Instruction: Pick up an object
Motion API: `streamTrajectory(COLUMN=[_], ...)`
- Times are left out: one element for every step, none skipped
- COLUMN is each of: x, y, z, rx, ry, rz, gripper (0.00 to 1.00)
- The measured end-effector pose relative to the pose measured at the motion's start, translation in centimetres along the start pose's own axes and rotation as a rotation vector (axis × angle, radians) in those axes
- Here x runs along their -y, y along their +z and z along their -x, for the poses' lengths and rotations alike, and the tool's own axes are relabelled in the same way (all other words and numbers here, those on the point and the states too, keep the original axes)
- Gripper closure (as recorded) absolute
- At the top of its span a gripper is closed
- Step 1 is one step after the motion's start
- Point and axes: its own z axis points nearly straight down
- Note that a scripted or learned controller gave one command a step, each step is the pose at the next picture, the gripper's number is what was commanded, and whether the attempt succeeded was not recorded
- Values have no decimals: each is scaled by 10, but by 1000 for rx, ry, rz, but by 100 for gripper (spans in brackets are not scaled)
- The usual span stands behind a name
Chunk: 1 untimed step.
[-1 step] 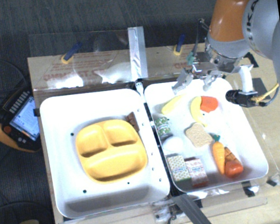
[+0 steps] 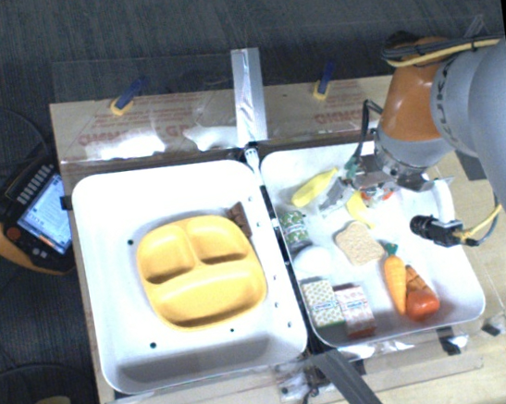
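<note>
Jaws' state cannot be told, gripper (image 2: 355, 182) low in the right bin (image 2: 471, 292) over a yellow banana-shaped toy (image 2: 314, 187): likely light, smooth, slippery plastic, best pinched across its narrow middle; bread slice (image 2: 359, 244), carrot (image 2: 395, 281) nearby.

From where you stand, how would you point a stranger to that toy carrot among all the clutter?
Find the right-hand shallow white bin, the one crowded with small items. Go to its near right corner, where the orange toy carrot with a green top lies lengthwise beside a redder orange bottle-shaped toy. The carrot is the slimmer, paler one with a green tuft, just below the speckled tan slice of toy bread.
</note>
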Motion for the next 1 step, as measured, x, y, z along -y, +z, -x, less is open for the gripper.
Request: streamTrajectory(x=[-24], y=[-85], z=[-23], rx=[1], ry=[134], rz=[1], gripper=[0])
